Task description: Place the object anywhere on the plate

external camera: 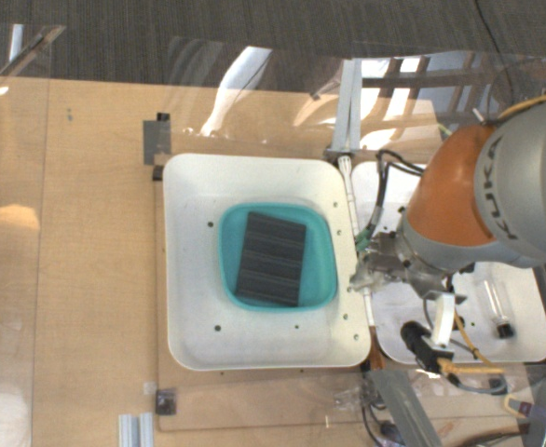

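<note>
Dark ribbed block (271, 257) lies flat on the teal plate (324, 268) in the left bin (189, 333); placement appears complete. Gripper (371, 270) near the bin divider, jaw state indiscernible; next, retreat.

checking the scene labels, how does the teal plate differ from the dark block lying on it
The plate is teal, smooth and glossy, with rounded corners and a raised rim; the block is dark grey and ribbed with straight edges. The plate is the larger, showing on every side of the block. The plate sits squarely in the left bin, while the block lies slightly turned. Both are roughly rectangular and lie flat.
</note>
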{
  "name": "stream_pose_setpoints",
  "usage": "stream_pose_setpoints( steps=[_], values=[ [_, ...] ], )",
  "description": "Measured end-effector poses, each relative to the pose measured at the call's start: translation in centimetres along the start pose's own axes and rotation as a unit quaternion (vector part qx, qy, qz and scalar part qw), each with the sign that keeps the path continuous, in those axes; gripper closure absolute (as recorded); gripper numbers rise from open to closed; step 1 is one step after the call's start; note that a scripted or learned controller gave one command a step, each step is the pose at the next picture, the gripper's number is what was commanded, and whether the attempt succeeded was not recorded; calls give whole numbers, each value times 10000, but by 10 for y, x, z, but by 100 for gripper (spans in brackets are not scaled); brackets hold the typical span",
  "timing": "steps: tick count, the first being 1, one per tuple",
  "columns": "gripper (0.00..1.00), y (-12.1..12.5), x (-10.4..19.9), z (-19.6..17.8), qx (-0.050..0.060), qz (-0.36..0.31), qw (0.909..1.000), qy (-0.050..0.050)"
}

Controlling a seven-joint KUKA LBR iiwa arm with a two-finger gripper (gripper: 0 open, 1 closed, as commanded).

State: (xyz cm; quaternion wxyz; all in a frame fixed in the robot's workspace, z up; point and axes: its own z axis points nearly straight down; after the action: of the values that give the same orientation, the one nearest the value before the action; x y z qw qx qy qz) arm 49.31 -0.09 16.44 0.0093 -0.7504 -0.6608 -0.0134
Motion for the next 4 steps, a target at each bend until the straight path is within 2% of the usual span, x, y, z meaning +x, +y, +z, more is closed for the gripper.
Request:
stream_pose_setpoints(
  steps=[1,2,3,4],
  values=[
    [0,0,-3,0,-12,25,10000,-22],
    [0,-6,47,21,-92,247,9995,-194],
    [100,-3,28,11,-117,365,9988,-319],
    [0,-5,46,11,-97,247,9994,-207]
  ],
)
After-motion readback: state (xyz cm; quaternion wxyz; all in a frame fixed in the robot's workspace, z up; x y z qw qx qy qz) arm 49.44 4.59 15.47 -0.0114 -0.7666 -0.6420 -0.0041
